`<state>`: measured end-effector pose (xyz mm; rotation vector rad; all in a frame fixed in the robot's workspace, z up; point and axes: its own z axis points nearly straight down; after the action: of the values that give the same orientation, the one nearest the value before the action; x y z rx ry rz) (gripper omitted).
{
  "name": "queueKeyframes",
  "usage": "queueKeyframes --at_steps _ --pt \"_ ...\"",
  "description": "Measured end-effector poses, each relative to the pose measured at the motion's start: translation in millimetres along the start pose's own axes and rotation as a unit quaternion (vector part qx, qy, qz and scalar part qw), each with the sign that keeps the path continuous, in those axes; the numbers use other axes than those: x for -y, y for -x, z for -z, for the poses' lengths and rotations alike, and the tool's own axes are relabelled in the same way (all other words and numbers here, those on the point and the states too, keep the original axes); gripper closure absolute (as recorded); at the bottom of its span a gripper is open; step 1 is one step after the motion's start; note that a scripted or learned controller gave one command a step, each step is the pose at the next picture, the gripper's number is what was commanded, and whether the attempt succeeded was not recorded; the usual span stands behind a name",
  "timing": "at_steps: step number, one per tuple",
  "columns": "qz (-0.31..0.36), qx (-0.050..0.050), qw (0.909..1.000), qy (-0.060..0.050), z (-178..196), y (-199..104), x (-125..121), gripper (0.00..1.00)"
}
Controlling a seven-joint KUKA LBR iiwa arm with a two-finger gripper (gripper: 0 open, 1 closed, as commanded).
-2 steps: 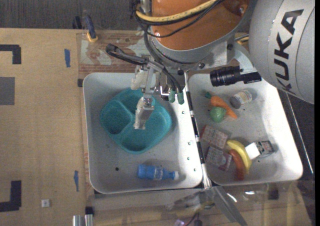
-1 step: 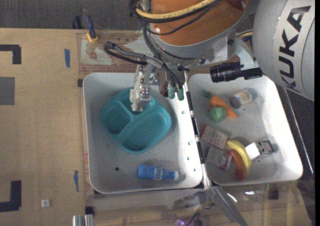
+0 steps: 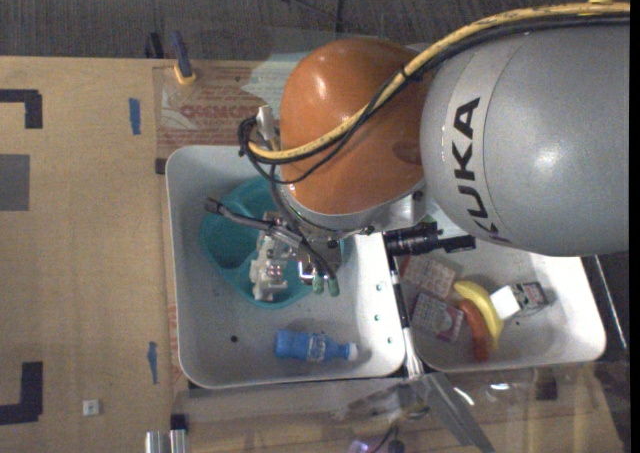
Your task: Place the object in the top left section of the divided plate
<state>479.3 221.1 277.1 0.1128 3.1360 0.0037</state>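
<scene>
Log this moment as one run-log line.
arm: over left bin | gripper: above teal divided plate | blue bottle: beside plate

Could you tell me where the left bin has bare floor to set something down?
Bare floor lies along the left bin's left wall, below the teal plate, left of the blue bottle. Around the pincer above the plate it is crowded.

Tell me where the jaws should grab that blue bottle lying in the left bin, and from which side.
Grip the blue bottle across the middle of its body, coming straight down from above. It lies flat on its side on the floor of the left bin, long axis running left to right, with open floor above and below it, so the jaws should probably close across its narrow width.
</scene>
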Motion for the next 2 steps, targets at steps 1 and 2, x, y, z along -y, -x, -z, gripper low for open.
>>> queueKeyframes --at_steps 1,2 --pt "-0.112 -0.001 0.9937 0.000 -85.0 0.8 5.5 1.00" --pt "-0.067 0.005 0.9977 0.001 -185.9 10.5 96.4 1.00"
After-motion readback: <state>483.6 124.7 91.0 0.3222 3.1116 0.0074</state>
